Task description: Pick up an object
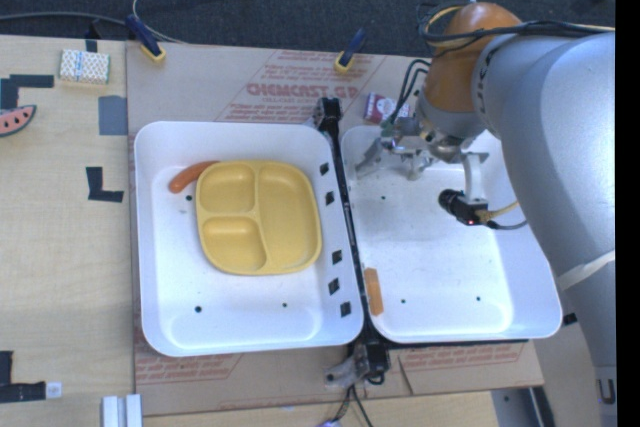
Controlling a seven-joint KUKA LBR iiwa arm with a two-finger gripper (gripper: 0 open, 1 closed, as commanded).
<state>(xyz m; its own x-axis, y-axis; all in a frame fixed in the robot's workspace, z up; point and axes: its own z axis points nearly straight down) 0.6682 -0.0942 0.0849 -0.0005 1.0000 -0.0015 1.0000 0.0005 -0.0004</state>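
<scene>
Bins [160, 315]: smooth white plastic, slight sheen. Tray [260, 215]: matt yellow plastic. Bench [60, 255]: pale wood, cardboard sheet [290, 90] on top. Arm [555, 115]: smooth grey shell, glossy orange band [462, 55].

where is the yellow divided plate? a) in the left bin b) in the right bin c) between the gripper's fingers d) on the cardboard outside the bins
a, the yellow divided plate lies flat in the left bin, with an orange sausage-shaped piece at its upper left edge.
</scene>
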